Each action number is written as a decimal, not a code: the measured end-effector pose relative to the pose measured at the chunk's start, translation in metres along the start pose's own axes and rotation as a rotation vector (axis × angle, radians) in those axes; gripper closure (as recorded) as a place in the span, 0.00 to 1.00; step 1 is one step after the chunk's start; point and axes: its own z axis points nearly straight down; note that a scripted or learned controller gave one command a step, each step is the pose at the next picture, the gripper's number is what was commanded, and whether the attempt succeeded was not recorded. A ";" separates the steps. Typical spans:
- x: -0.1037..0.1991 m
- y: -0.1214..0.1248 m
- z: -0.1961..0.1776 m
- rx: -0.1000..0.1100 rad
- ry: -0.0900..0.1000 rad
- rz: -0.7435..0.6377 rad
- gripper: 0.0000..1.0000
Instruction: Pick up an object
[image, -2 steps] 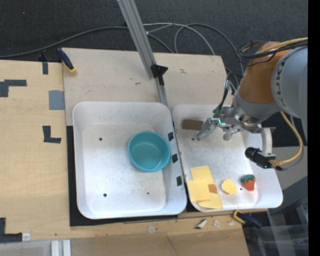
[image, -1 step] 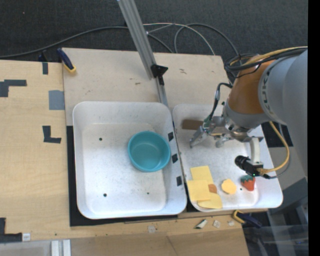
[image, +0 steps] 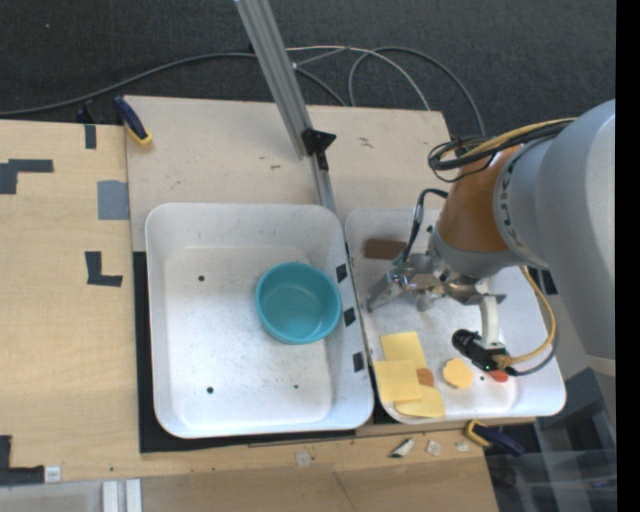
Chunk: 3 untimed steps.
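My gripper (image: 386, 291) hangs low over the left part of the right bin (image: 536, 400), just inside the wall it shares with the left bin. A brown block (image: 380, 248) lies a little behind it. In front of it are flat yellow pieces (image: 403, 347), one more yellow piece (image: 396, 380), a small brown bit (image: 426, 377) and a round orange-yellow object (image: 458, 374). Nothing shows in the gripper's grasp. A teal bowl (image: 296, 302) sits upright in the left bin (image: 170, 330).
A slanted metal pole (image: 285, 90) crosses the bench behind the bins. Cables (image: 400, 70) loop at the back, and more run beside the wrist (image: 495, 345). The grey arm (image: 570, 230) covers the right bin's far right side.
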 end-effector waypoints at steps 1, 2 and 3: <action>0.001 0.001 -0.013 -0.003 0.001 -0.002 1.00; -0.005 -0.007 -0.067 -0.010 -0.001 0.001 1.00; -0.016 -0.008 -0.119 -0.011 -0.001 0.001 1.00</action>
